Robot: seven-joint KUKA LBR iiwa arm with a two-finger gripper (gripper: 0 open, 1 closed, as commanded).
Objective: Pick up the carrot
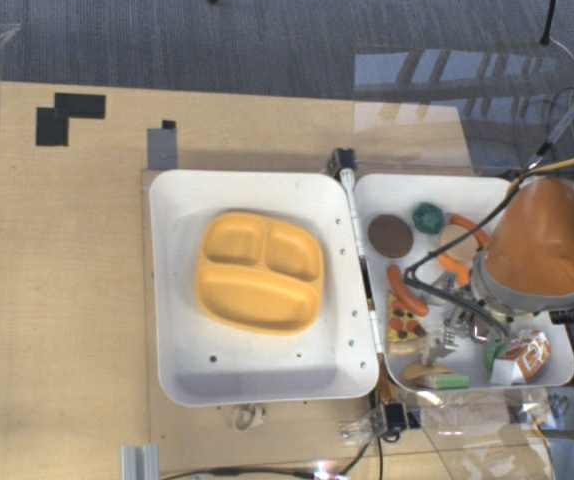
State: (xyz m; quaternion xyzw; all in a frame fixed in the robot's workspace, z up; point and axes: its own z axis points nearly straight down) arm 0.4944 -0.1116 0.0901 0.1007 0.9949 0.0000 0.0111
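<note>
The gripper (445, 320) hangs low over the right bin (567, 368), its metal fingers among the toy food; how far apart they stand I cannot tell, and nothing shows gripped between them. By the bin's front edge lie a green stick (451, 380) and a small carton (525, 358). Toward the left wall sit a pizza slice (402, 323) and a red sausage (407, 290). The carrot (454, 266) lies just beyond the gripper, partly under the arm. At the back edge rest one brown disc (390, 234) and one green knob (428, 217). The left bin (172, 268) holds one yellow divided plate (261, 271).
</note>
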